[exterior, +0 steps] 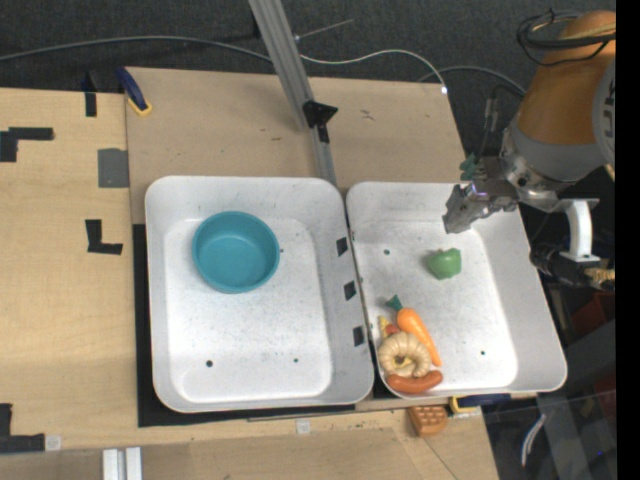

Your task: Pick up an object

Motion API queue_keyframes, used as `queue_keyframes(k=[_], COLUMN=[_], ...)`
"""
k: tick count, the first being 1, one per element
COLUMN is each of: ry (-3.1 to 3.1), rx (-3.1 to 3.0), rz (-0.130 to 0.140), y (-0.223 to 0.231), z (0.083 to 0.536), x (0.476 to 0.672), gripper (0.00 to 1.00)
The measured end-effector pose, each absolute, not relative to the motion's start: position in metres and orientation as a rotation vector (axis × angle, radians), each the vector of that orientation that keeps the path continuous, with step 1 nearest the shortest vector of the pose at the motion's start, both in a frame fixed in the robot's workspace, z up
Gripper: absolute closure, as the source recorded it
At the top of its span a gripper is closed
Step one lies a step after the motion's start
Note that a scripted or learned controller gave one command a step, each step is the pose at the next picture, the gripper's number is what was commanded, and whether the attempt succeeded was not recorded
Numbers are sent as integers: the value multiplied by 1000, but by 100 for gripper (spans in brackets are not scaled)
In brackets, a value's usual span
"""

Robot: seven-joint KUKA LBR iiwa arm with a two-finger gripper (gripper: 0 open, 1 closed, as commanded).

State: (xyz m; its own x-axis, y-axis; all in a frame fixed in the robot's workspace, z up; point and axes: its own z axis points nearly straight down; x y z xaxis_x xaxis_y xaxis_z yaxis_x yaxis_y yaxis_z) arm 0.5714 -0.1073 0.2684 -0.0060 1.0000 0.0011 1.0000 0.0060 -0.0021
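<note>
- your arm (565, 88) reaches in from the right and hangs over the far right part of the right bin (520, 358), so it is placed to work that bin and not the other.
- the left bin (180, 368) carries just a blue bowl (236, 252), sitting alone toward its far side; it looks wide for a two-finger grasp, so you likely want a smaller target.
- the right bin gives you the easy picks: a small heap in its near left corner and one loose piece out in the open.
- that heap is a carrot (417, 331), a pale coiled thing (403, 352) and a red sausage-like piece (412, 380), all touching and pressed to the bin wall, which i judge leaves poor room for fingers.
- the gripper (464, 211) sits above the bin floor, carrying nothing; you cannot tell from here how wide it stands.
- the green pepper (444, 262) lies free, near the gripper and toward you from it; it seems the natural pick.
</note>
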Motion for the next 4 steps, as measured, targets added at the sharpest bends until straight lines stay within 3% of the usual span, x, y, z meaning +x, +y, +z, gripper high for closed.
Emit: queue_keyframes(k=[2,3,4], ry=[-2226,-2228,-2226], rx=[-2211,-2213,-2213], rz=[3,0,3], y=[3,48,94], z=[232,235,227], x=[579,586,582], gripper=[100,100,100])
